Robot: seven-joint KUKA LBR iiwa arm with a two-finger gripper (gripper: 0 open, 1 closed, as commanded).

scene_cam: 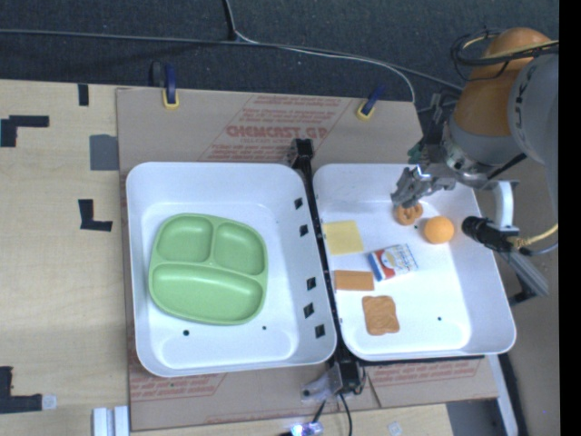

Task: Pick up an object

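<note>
In the right bin (472, 330) lie an orange ball (438, 230), a small brown round piece (408, 213), a yellow cheese slice (343, 237), a white, red and blue packet (392, 262), a tan flat piece (354, 280) and a toast-like piece (380, 314). My gripper (410, 192) hangs over the back of the right bin, directly above the brown round piece and close to touching it. Whether the piece is between the fingers is hidden by the gripper body.
A green divided plate (209, 268) lies in the left bin (145, 184). A black divider with clips (313, 243) runs between the bins. Yellow clamps (170, 96) hold the cardboard at the back. A black cable (272, 44) crosses the dark cloth behind.
</note>
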